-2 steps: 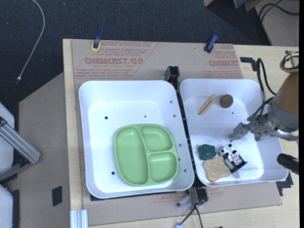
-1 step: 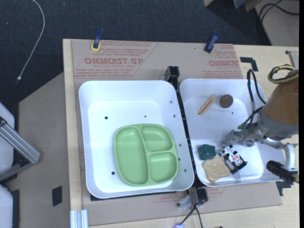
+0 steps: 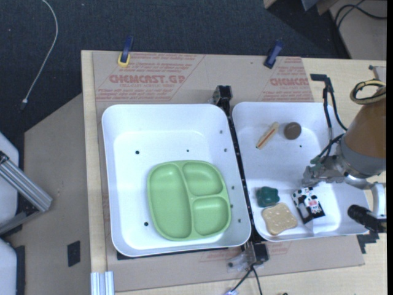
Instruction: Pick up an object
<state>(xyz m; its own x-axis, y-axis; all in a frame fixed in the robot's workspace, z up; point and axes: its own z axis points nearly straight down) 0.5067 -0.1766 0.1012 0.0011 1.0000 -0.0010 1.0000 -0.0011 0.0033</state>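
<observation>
The black-and-white tool (image 3: 307,203) is hanging low in the right white bin (image 3: 279,110), its finger spread impossible to tell. A tan toast-shaped piece (image 3: 278,219) is lying just beside it, a teal lump (image 3: 267,195) nearby.

Arm (image 3: 367,134) reaches leftward; gripper (image 3: 307,203) pointing down.

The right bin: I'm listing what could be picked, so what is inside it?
The right bin holds a tan stick, a brown round piece, a dark green item and a toast-like slice. The gripper and arm cover the bin's right part.
</observation>
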